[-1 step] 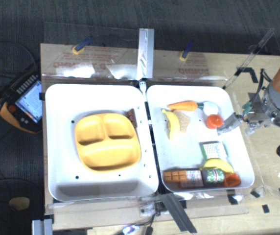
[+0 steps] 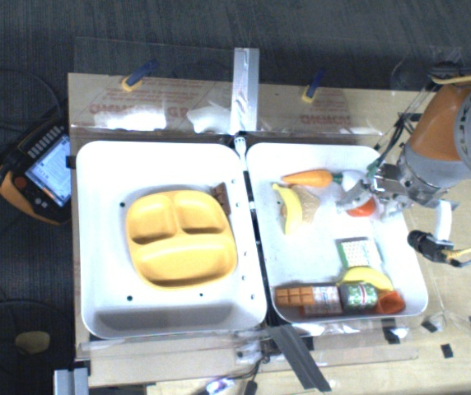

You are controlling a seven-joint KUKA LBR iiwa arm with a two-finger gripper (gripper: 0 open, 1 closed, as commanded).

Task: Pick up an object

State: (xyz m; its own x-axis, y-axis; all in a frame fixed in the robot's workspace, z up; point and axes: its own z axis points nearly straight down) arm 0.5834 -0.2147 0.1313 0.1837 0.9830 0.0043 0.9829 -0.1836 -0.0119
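The gripper [image 2: 359, 189] sits low over the right bin [image 2: 400, 253], near its far right corner, with the grey arm [image 2: 441, 151] and its orange band coming in from the right. Just beneath the fingertips lies a small red-orange object [image 2: 363, 207], rounded and glossy, possibly a tomato, though it is partly covered and hard to make out. Whether the fingers are spread or closed is impossible to tell from here, and nothing visibly sits between them. The red object is too round to show a long axis.

Just to its left lies a carrot [image 2: 307, 178], long axis running left to right, its tip toward the gripper. A banana [image 2: 290, 207] lies beside it, running far to near. Toward the near wall a bottle [image 2: 326, 298] lies on its side, left to right, with a green-and-white box [image 2: 358, 253] behind it. Bare white floor opens in the middle of that bin. The left bin [image 2: 95, 286] holds a yellow divided tray [image 2: 181, 235].
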